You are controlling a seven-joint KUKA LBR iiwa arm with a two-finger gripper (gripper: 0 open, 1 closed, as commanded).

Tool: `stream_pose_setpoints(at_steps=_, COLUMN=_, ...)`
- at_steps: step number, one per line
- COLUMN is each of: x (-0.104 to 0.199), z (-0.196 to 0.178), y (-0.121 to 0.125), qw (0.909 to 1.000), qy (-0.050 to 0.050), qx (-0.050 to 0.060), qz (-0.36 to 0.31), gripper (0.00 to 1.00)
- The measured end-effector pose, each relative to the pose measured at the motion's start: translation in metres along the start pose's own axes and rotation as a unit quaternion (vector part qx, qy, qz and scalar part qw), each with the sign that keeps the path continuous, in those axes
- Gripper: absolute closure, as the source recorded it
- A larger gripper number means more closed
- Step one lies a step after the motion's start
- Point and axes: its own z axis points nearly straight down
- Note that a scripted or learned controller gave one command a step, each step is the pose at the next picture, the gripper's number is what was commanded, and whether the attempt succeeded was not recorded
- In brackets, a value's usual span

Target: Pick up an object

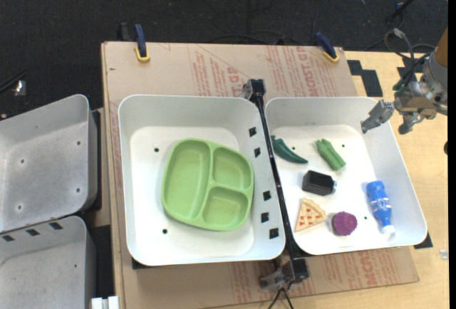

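The right bin [399, 158] holds several small objects. A dark green pepper [288, 150] and a light green ridged piece [330, 154] lie near its back. A black block [318, 182] sits in the middle. A pizza slice [309, 216], a purple lump [344, 223] and a blue bottle [379, 206] lie along the front. My gripper [390, 120] hangs over the bin's back right corner, above and right of the light green piece. It is open, and nothing sits between its fingers.
The left bin [142, 158] holds a light green divided plate [209, 184]. A black divider [271, 172] runs between the two bins. Spare white trays [43, 151] lie off the bench at the left. Clamps [141, 44] hold the board's back edge.
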Motion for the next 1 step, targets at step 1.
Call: stream_pose_setpoints(at_steps=1, x=0.0008, z=-0.0079, y=0.0026, qw=1.0000, qy=-0.002, qx=-0.006, qz=-0.002, gripper=0.00)
